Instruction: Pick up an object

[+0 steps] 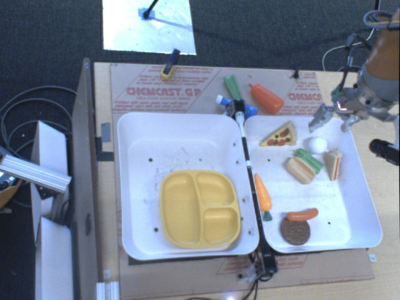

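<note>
- You are seeing the gripper (332,119) hovering with fingers spread and nothing between them, over the far edge of the right bin (365,230), likely lining up a descent.
- The white egg (318,145) is lying nearest below it, touching the hot dog bun (302,167); the sandwich wedge (334,164) is sitting just right.
- The yellow tray (200,209) is occupying the left bin (134,167).

the arm enters from the right, its pincer (332,119) pointing down with fingers spread, holding nothing

Bare floor (350,214) right of sausage (302,215)
</note>
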Motion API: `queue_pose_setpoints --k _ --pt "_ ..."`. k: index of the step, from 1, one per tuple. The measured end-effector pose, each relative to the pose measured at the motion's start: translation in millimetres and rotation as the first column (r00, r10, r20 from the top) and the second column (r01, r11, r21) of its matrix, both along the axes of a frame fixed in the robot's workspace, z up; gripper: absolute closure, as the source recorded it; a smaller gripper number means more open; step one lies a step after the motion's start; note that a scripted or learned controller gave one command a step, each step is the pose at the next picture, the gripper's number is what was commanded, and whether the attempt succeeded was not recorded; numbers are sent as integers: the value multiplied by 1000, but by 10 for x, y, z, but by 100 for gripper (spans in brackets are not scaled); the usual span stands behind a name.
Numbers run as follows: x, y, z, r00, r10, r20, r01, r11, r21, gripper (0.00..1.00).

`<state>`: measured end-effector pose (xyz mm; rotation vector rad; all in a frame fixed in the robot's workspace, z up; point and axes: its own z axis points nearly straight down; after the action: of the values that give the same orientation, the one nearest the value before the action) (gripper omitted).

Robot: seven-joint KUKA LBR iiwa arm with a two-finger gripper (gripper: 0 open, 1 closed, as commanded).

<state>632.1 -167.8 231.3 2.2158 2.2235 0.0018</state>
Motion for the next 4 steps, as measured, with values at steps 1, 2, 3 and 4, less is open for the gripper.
queue_pose_setpoints --k 1,2,3,4 --pt "-25 10 -1468 1000 -2 -14 2 1000 4 0" --pt "-263 339 -1474 1000 2 -4 -2 1000 2 0" --pt "343 -136 -1455 1000 2 -1 -2 1000 0 0" --pt "340 -123 -1347 1000 4 3 -4 1000 -1 100"
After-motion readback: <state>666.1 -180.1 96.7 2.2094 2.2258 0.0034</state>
